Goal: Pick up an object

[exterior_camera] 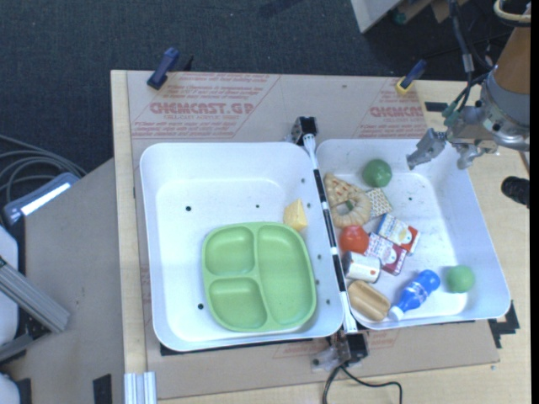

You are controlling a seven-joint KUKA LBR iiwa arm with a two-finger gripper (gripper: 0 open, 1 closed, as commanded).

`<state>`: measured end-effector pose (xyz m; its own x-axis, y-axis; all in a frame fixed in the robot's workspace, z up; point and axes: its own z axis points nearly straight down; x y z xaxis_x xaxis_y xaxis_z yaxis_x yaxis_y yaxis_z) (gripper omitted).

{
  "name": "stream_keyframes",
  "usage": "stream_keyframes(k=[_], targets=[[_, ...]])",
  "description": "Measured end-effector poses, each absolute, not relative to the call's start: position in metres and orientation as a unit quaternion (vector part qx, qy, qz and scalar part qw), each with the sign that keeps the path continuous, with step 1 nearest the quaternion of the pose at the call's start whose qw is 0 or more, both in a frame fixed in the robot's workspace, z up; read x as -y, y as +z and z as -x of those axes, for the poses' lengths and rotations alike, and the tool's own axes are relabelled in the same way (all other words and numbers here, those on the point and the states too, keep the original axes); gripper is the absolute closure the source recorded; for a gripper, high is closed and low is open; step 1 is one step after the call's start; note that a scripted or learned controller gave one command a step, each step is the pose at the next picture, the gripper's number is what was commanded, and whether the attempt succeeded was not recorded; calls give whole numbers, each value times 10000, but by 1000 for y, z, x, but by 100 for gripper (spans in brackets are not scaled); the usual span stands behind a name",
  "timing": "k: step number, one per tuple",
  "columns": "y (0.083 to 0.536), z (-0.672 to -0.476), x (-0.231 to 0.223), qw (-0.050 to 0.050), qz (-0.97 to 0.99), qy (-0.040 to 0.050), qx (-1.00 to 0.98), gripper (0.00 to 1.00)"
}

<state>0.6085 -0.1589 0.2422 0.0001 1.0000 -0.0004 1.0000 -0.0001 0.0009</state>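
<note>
Bun: nearest item, at the front left corner of the right bin, just beside the divider.
Bottle: blue with a white cap, lying tilted just right of the bun, near the front wall.
Green ball: front right of the same bin, just beside the bottle's blue end.
Tray: green, three compartments, lying flat in the front half of the left bin; nothing lies in it.
Middle cluster: a white roll, a red carton and a red tomato crowd together, touching or nearly so.
Cheese: yellow wedge in the left bin, against the divider, just behind the tray.
Far cluster: a waffle-like piece and a small checked piece lie near the divider.
Green sphere: farthest item in the right bin, standing apart from the rest.
Gripper: over the far right of the right bin, fingers spread apart with nothing between them; the grey one on the left points toward the green sphere but is apart from it.
Progress: by my reading, nothing is picked yet. Every object rests in a bin. Choosing a target, descending, closing and lifting are all left.
Likely target: the green sphere is closest to the gripper, though that is a guess.
</note>
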Motion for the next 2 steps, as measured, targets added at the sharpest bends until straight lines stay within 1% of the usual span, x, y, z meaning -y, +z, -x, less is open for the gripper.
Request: stream_keyframes(k=[1,2], targets=[[138,-666,105,-13,-7067,-3,-7075,0],[84,-666,134,-9,-7074,-10,-7068,0]])
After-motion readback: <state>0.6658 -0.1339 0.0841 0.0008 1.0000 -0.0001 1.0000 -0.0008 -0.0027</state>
